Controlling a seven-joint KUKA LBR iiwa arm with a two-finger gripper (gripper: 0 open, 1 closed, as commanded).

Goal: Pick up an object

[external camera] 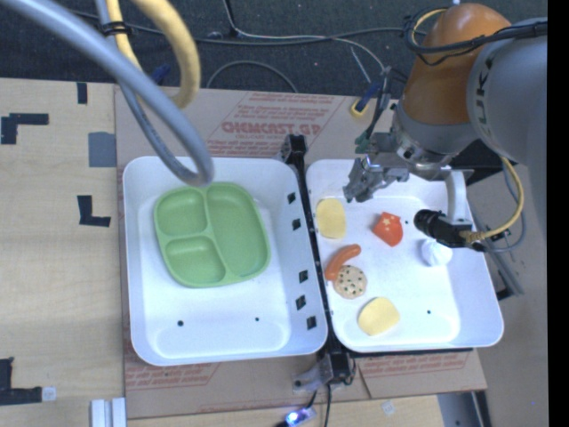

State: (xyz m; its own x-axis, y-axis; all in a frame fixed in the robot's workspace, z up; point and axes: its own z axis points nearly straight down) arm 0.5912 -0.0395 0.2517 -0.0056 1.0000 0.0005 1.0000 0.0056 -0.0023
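Note:
My gripper [360, 188] hangs over the back of the right bin [462, 327], just behind and right of a pale yellow piece [331, 218]. Its fingers [352, 189] point down and left, slightly apart, with nothing between them. A red piece [388, 229] lies to the gripper's front right. An orange sausage-shaped piece [342, 258], a brown cookie [351, 282] and a yellow chunk [379, 316] lie further toward the front. A small white piece [436, 253] rests at the right.
The left bin [160, 336] holds a green divided plate [211, 233]. A black divider [307, 238] runs between the two bins. A black fitting with a yellow cable [444, 226] sits over the right bin's right side. Grey and yellow hoses [151, 105] cross the upper left.

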